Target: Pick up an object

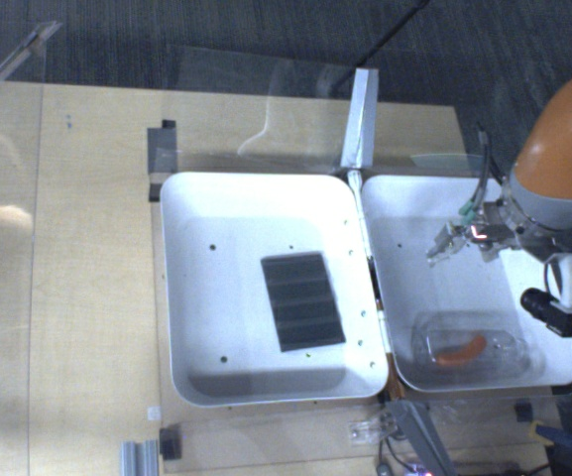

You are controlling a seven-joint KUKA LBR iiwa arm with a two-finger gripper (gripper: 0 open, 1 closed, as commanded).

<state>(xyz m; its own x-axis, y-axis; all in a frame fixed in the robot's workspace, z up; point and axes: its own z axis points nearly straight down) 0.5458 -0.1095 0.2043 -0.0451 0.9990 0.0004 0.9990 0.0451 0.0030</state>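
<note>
A dark ribbed rectangular pad (303,301) lies flat in the middle of the left bin (196,216). In the right bin (404,216), near its front edge, a clear plastic container (469,348) lies on its side with an orange piece inside it. My gripper (448,243) hangs over the right bin's middle, above and behind the clear container, pointing left. Nothing shows in its grasp.
The arm's orange band and grey wrist (563,167) come in from the right over the right bin's far corner. A metal divider post (359,117) stands behind the seam between the bins. Black clamps (164,147) sit at the left bin's corners on the wooden bench.
</note>
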